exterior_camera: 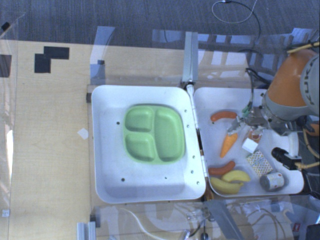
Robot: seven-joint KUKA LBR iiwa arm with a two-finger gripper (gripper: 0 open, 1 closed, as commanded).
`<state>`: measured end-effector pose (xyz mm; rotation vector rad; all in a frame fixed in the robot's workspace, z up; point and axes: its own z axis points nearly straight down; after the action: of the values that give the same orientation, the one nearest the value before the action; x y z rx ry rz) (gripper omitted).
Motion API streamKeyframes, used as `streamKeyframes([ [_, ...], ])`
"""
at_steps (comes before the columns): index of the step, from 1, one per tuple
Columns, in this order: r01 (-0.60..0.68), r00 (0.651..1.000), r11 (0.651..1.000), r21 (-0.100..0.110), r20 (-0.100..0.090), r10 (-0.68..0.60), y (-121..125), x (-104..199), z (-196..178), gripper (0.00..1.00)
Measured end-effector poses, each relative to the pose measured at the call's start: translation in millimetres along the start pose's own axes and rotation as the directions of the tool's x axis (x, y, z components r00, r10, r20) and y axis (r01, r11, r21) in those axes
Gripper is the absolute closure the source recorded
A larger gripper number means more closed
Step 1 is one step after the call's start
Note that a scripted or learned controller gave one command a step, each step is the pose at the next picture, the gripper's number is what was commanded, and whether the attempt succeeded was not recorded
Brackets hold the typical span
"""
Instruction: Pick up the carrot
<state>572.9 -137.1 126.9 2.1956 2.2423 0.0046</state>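
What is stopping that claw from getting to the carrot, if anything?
Nothing visible is. The gripper is right at the top end of the carrot in the right bin. The sausages and bananas lie off to the sides.

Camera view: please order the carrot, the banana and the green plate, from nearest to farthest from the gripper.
From the gripper:
1. carrot, just below it, right bin.
2. banana, right bin's bottom edge.
3. green plate, left bin.

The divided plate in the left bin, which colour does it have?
The divided plate is light green; it shows in the camera view, lying in the white left bin.
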Motion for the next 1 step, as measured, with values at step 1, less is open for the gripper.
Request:
streamKeyframes([
  [1,0.09,0.996,0.994,-0.055,0.032,-0.088,-18.8,30.0,18.6,0.0],
])
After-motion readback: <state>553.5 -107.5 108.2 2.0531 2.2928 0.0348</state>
